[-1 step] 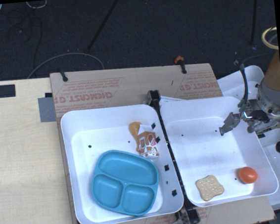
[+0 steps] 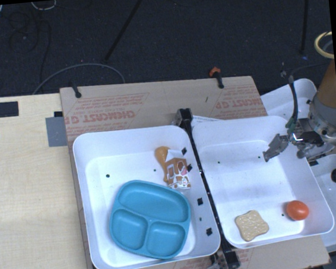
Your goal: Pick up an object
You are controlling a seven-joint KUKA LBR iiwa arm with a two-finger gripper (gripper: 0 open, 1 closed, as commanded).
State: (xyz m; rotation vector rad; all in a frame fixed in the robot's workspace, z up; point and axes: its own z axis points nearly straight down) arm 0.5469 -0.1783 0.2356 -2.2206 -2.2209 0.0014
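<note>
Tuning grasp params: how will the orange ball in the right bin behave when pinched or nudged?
The orange ball looks round and smooth, so it will probably roll if nudged. It sits near the right bin wall, which may stop it. Likely light.

One camera looked at the scene from above the bench (image 2: 25, 193), fixed and tilted a little, so the far edge of the bench lay toward the top of the picture and the dark floor (image 2: 157, 30) showed behind it. It stood far enough to take in both white bins whole, the left bin (image 2: 91, 169) and the right bin (image 2: 247, 152), side by side in the lower middle. The arm (image 2: 332, 107) entered at the right edge, cut by the frame.
</note>
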